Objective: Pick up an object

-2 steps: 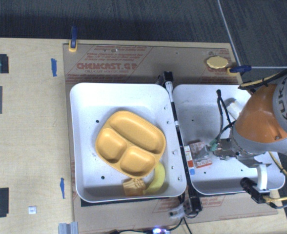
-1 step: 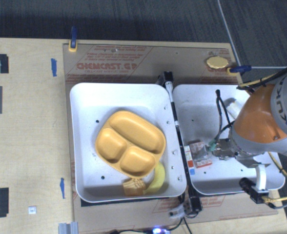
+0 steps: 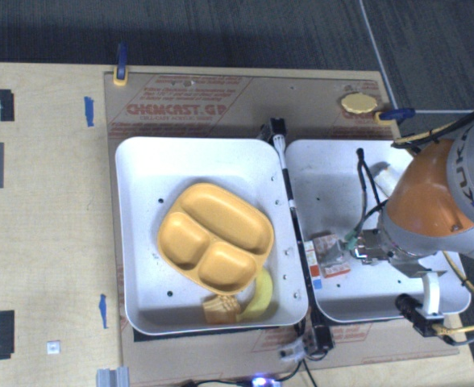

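Observation:
In the left bin (image 3: 140, 168) a big yellow-orange sectioned tray (image 3: 214, 235) lies face down. A yellow banana-shaped piece (image 3: 261, 293) and a small brown woven piece (image 3: 220, 306) rest against that tray's near edge. On the left side of the right bin (image 3: 334, 164) lies a small flat packet (image 3: 327, 258) printed in red, white and blue. My gripper (image 3: 356, 247) hangs low over the right bin, just right of the packet and close to it. The grey wrist and its orange band (image 3: 430, 204) cover most of the gripper.
The bins stand on a brown cardboard sheet (image 3: 180, 103) over the pale bench. A gold disc (image 3: 359, 103) lies on the cardboard behind the right bin. Blue clamps (image 3: 121, 61) hold the sheet's far corners. A black rail (image 3: 289, 208) runs between the bins.

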You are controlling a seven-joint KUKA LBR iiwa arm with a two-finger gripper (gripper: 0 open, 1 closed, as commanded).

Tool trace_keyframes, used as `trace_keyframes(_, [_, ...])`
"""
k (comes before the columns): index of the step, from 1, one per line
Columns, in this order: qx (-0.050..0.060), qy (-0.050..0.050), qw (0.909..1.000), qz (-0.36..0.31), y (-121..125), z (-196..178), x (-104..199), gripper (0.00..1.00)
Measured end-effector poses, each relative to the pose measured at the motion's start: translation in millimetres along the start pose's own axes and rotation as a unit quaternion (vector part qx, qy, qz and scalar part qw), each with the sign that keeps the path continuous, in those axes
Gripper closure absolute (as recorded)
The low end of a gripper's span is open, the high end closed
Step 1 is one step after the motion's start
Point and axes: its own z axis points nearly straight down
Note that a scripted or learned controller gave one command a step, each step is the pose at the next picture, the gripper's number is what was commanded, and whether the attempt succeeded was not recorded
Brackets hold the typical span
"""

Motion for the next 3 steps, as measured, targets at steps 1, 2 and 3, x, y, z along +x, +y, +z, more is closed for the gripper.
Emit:
trace_keyframes(1, [0.000, -0.001, 1.0000, 0.000, 0.0, 0.0, 0.5, 0.00])
trace_keyframes(2, [-0.001, 0.002, 1.0000, -0.001, 2.1, -11.2, 2.8, 1.00])
trace_keyframes(3, [0.007, 0.001, 1.0000, -0.001, -4.0, 3.1, -78.9, 1.00])
